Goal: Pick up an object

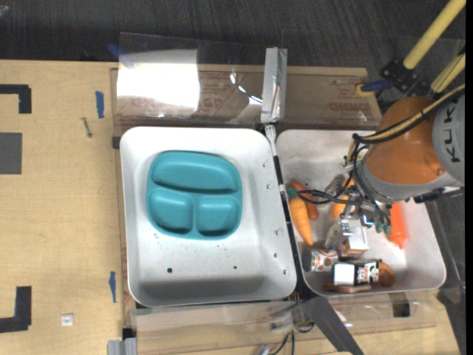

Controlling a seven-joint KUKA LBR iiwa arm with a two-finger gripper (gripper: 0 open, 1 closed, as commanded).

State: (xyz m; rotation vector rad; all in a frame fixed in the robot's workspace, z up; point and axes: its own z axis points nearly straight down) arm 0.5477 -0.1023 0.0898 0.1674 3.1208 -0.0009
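Observation:
My gripper [349, 235] is down low in the right bin [432, 261], under the orange wrist band [403, 154]. Directly below it lie a small white and red carton [323, 259] and a white box [344, 274] beside a dark brown item [380, 274]. An orange carrot [300, 217] lies to the gripper's left, near the bin's left wall. A second orange piece [397, 226] lies to its right. The gripper body and cables hide whatever sits right beneath it.
The left bin [148, 272] holds a teal divided plate [194, 193]. A metal divider [274, 87] stands between the bins at the back. Yellow poles [442, 22] rise at the upper right. Bare wooden bench [52, 220] extends to the left.

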